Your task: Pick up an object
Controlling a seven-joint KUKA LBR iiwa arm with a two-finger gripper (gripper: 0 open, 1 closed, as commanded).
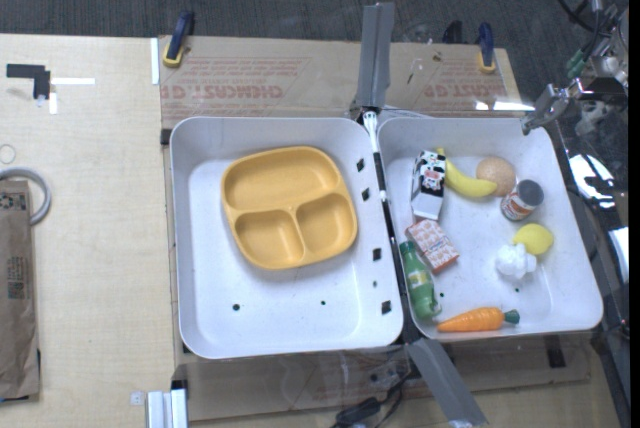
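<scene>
My gripper (540,113): parked at the far right corner of the right bin (590,276), above its rim and clear of everything in it; whether it is released or clenched I cannot tell at this size, and I see nothing in it.

Step in hand: the approach, as I judge it. Nothing is picked yet and every object lies in the bin.

Nearest to me: the round tan ball (495,172), with the banana (467,182) touching it on the left, and the small can (521,200) just beside them toward the front.

Further in: the cow-print carton (430,184) lying flat beside the banana; the lemon (534,239) and the white crumpled piece (515,262) near the right wall.

Farthest: the red-and-white box (433,245), the green bottle (419,281) along the left wall, the carrot (476,320) at the front edge.

Left bin (200,316): holds the yellow divided plate (288,207), not my concern.

Next move, my judgement: choose one target with room around it. The lemon or the can stands apart enough; the banana and ball crowd each other. Then centre over it and descend straight.
</scene>
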